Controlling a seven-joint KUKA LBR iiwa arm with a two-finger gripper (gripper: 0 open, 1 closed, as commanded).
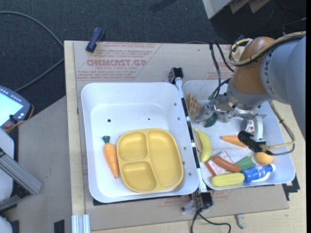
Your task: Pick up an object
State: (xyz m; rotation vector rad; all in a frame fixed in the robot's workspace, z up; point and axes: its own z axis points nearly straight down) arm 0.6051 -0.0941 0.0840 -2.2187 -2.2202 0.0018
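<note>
Dark carpet surrounds the desk (146, 62), whose brown protective sheet carries red print we read as "CHEMCAST GP". Two shallow white plastic bins sit side by side on it. We see the left bin (131, 101) holding a smooth yellow three-compartment plate (148, 159) toward its near edge, with an orange toy carrot (111, 158) just beside the plate's left rim. The right bin (286, 169) holds glossy toy food: a banana (204, 143) by its left wall, a hot dog (226, 164), a corn cob (227, 179) at the near edge, a blue bottle (258, 173), an orange ball (264, 158), a second carrot (233, 140). The end effector (216, 114) hangs over the right bin's far left area; we cannot tell its finger state. Blue clip (95, 39) lies at the desk's far left corner.
</note>
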